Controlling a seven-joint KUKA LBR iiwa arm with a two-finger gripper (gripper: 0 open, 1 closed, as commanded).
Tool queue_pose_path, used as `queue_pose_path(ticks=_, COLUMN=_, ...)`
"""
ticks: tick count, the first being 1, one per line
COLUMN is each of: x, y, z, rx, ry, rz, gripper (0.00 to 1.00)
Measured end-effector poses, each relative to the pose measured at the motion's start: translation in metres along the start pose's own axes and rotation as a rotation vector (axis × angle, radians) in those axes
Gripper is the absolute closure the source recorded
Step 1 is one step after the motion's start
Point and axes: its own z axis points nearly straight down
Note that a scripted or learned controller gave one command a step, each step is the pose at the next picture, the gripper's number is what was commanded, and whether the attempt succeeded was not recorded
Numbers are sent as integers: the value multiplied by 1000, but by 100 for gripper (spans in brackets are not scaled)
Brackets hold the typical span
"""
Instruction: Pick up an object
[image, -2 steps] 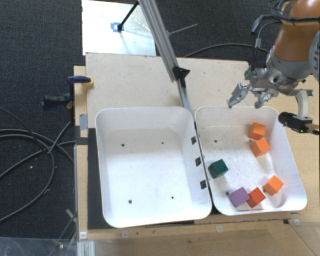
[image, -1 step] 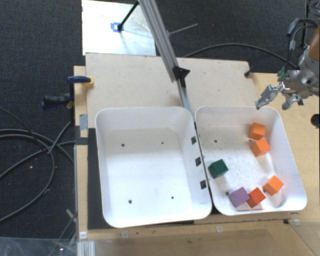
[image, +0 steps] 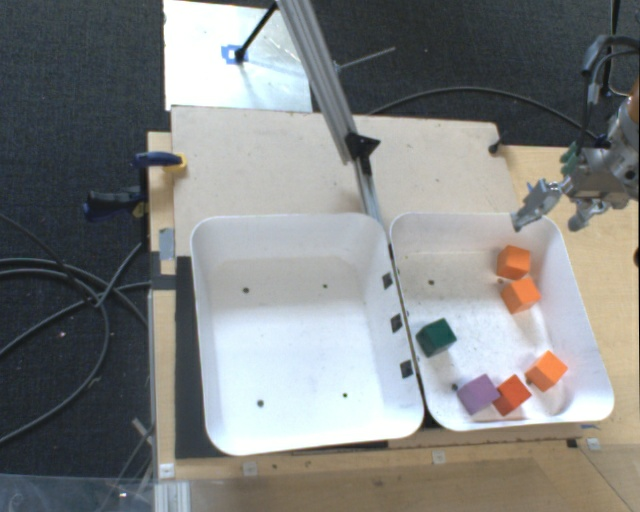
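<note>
Left bin (image: 215, 300) holds no blocks; it sits just beside the right bin (image: 590, 330), their walls touching. All candidates lie in the right bin: green block (image: 436, 337) near the shared wall, purple block (image: 478, 393) touching an orange block (image: 512, 394) at the near wall, another orange block (image: 546, 370) beside them, and two more orange blocks (image: 516, 277) at the far side. Gripper (image: 556, 207) hovers over the right bin's far rim, fingers spread with nothing between them, probably staged for descent on the two far orange blocks.
</note>
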Motion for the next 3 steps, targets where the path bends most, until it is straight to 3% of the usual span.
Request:
queue_pose_path(ticks=1, x=-63, y=33, z=193, rx=12, ry=0, rz=7, gripper=0)
queue_pose_path(ticks=2, x=-80, y=8, z=242, rx=2, ry=-2, rz=1, gripper=0)
queue_pose_path(ticks=3, x=-83, y=36, z=225, rx=0, ry=-3, rz=1, gripper=0)
